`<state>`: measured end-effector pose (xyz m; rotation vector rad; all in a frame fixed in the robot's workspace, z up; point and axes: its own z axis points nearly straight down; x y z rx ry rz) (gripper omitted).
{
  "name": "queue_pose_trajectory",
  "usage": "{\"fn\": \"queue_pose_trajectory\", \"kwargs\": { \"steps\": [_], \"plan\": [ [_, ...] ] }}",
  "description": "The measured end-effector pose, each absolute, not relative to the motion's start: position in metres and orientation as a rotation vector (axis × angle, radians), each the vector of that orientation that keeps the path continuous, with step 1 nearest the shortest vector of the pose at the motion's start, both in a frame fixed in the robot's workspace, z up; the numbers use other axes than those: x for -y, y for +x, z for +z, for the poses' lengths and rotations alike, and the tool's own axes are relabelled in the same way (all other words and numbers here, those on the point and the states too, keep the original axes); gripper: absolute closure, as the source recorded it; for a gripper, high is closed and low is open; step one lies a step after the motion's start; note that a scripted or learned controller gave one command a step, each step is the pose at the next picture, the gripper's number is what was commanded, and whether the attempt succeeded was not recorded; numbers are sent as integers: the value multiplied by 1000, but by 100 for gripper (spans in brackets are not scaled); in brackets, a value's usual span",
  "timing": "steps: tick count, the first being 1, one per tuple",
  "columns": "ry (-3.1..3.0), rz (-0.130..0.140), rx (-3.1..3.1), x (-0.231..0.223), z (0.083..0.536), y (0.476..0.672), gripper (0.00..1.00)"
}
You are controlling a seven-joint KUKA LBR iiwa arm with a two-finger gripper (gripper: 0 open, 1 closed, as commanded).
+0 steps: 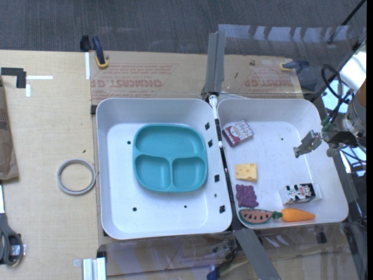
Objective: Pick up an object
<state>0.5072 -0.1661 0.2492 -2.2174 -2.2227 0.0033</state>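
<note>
While the arm hangs at the right edge of my view, I see a pale wooden surface (46, 127) with two shallow white bins side by side on it, and dark grey carpet beyond its far edge. A ring of tape (76, 176) lies on the bare wood to the left, scissors (9, 247) sit at the lower left corner, and a sheet of brown cardboard (145, 77) runs behind the bins. The left bin (111, 174) holds a teal divided plate (171, 158), lying flat near its middle. The right bin (280, 156) carries the small things: a red and white packet (238, 132) near the far left, a yellow cheese wedge (246, 172) below it, a bunch of purple grapes (247, 195), a watermelon slice (256, 216) at the near rim, an orange carrot (297, 216) just beside the slice, and a small black and white carton (301, 193) just above the carrot. My tool (307, 143) sits over the right side of that bin, with nothing between its fingers; I cannot tell whether they are spread or closed. The carton is the nearest thing, lying nearer the camera than the tool and apart from it; the cheese and packet lie well off to its left.
</note>
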Motion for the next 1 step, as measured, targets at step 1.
{"fn": "queue_pose_trajectory", "kwargs": {
  "steps": [1],
  "plan": [
    [-2093, 2, 2344, 198, 323, 479, 0]
  ]
}}
